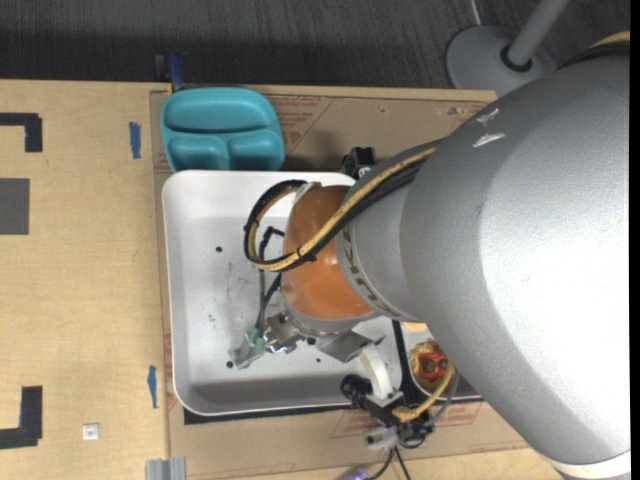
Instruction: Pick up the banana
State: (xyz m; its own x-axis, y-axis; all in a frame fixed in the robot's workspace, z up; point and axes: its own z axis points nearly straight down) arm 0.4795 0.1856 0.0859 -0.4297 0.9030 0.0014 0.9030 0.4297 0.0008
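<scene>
From my station I saw the grey arm (520,258) reaching in from the right and covering most of the right half of the bench (80,268). Its orange band (315,258) sat over the middle of a white bin (195,268), with black and yellow cables (265,230) looped beside it. The gripper (262,346) hung low near the bin's front wall, close to the floor; I could not tell its finger state. A teal divided tray (222,130) stood just beyond the bin's far left corner. Blue tape marks (135,139) lay on the bench's left part.
</scene>
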